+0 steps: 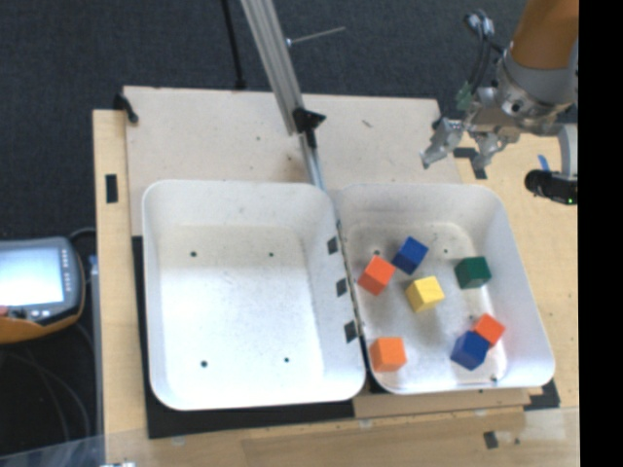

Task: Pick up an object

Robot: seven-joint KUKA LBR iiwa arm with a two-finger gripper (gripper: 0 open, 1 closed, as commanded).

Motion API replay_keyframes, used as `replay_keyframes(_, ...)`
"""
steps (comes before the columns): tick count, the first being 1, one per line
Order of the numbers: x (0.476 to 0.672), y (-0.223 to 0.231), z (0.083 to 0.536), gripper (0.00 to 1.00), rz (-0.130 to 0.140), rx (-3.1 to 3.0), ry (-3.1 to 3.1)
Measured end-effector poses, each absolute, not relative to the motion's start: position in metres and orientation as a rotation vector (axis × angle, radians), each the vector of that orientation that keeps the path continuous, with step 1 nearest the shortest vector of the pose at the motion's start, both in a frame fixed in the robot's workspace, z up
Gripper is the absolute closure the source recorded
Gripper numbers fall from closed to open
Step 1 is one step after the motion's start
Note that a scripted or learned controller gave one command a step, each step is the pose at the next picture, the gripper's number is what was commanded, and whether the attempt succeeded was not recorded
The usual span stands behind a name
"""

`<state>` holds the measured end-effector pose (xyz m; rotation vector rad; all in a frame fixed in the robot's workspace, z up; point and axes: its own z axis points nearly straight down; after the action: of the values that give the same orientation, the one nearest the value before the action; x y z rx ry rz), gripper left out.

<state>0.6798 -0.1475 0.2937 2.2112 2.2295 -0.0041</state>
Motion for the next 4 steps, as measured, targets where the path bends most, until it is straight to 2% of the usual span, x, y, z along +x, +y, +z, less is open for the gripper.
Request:
replay_keyframes(1,0.614,-0.169,0.213,0.00,-0.012,2.231,2.222)
replay_keyframes(2,0.599,-0.157,0.095,0.00,0.000,2.221,2.221)
replay_keyframes(3,0.506,-0.151,0.098,0.00,-0.001,2.223,2.217)
replay_keyframes(4,0.597,-0.117,0.098,0.00,0.007,2.209,2.225)
